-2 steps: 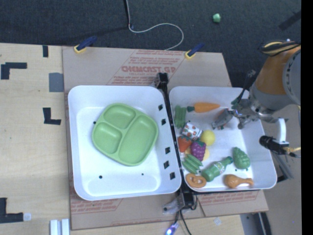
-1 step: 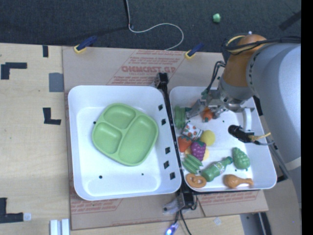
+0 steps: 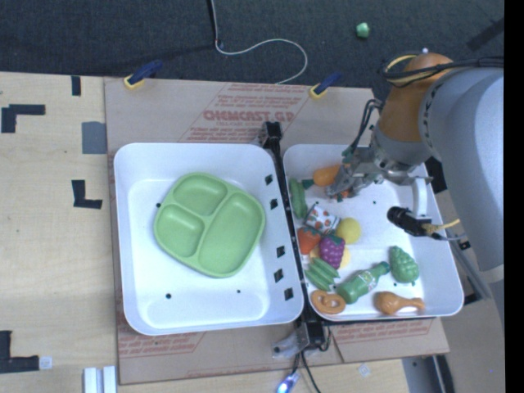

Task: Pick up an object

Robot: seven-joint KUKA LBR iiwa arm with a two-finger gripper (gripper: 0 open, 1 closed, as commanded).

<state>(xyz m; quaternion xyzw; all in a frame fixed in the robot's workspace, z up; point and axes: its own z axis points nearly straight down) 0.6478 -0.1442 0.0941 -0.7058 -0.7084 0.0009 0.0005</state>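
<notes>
The gripper (image 3: 348,182) hangs low over the back part of the right bin (image 3: 446,301), close to the bin's left side. Whether it is wide, narrow or holding something cannot be told, because the picture is too small and dark there. An orange toy (image 3: 325,174) lies just beside it, on its left. This looks like the thing the robot wants to pick up (though that is only a guess).

Many other toys sit close by. A green pod (image 3: 297,196) lies next to the orange toy. A little further forward are a small white box (image 3: 320,218), a yellow lemon (image 3: 349,230) and purple grapes (image 3: 332,250). Nearer the front lie a green bottle (image 3: 361,282), a bumpy green fruit (image 3: 403,265), a pretzel (image 3: 329,303) and a chicken leg (image 3: 395,304).

The orange toy is round and smooth, so it could slip out or roll away. The wall between the bins is near, and the gripper could bump it. The green pod could get caught too.

The left bin (image 3: 135,244) has a green plate (image 3: 210,223), far from all this.
</notes>
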